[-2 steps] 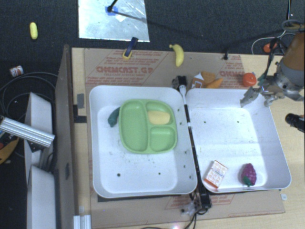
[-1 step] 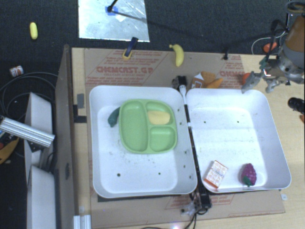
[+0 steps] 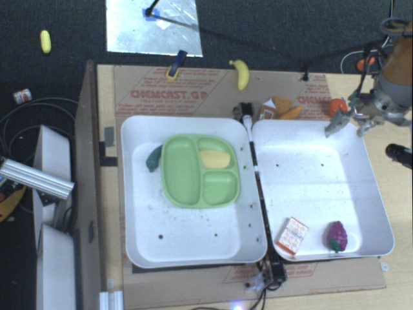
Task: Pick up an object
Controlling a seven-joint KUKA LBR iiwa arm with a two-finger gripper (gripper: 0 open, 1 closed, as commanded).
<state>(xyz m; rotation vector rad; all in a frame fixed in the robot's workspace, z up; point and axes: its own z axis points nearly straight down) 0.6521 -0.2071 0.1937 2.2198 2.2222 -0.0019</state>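
Tool (image 3: 348, 123) hovers open; purple fruit (image 3: 336, 236) lies stem-up.

Around the two white bins (image 3: 193, 254): a banana (image 3: 241, 73) lies beyond their far edge, a foil sheet (image 3: 153, 17) farther back, and a small yellow thing (image 3: 45, 41) far back-left on the dark floor.

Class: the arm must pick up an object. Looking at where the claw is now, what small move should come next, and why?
Probably swing the open claw inward and down toward the purple grape-like toy, since it hovers at the right white bin's far edge holding nothing.
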